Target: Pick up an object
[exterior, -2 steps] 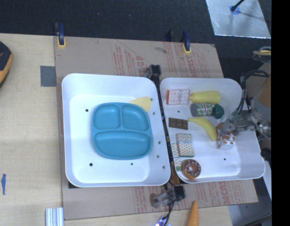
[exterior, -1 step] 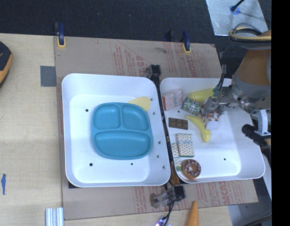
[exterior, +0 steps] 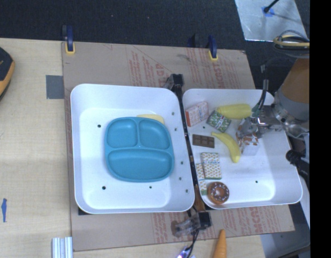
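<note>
Clutter fills the right shallow white bin [exterior: 278, 190], so we lower our metal claw [exterior: 250, 129] beside the curved yellow banana [exterior: 230, 145], its grip state impossible to tell.

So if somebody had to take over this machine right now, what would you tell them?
Gripper: low in the right bin, beside the banana; whether it is open or shut cannot be told, and nothing is seen held.
Right bin also has a yellow fruit, green packet, small carton, brown bar, patterned box and doughnut.
Left bin: blue divided plate.
Done: arm is down among the items. Left: grasp one and lift it.
</note>
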You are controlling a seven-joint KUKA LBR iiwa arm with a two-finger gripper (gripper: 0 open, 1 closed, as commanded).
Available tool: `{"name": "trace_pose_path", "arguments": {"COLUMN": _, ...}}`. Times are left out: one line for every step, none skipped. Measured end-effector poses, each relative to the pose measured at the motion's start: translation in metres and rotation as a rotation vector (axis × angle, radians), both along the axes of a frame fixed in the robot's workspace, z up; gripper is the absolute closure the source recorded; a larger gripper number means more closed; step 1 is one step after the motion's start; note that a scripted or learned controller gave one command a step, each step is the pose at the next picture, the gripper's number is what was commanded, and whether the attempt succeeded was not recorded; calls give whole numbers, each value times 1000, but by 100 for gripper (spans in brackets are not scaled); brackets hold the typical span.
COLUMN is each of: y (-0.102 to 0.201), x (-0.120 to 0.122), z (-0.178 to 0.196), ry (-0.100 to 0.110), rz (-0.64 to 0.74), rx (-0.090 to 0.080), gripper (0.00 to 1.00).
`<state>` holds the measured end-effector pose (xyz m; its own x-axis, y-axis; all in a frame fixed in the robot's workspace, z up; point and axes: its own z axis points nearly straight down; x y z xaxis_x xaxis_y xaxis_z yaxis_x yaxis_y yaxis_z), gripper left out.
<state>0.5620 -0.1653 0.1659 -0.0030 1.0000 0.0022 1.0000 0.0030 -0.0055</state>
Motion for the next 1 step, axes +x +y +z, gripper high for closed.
{"name": "trace_pose_path", "arguments": {"y": 19, "x": 41, "z": -13, "ry": -5, "rz": 6, "rx": -3, "gripper": 100}}
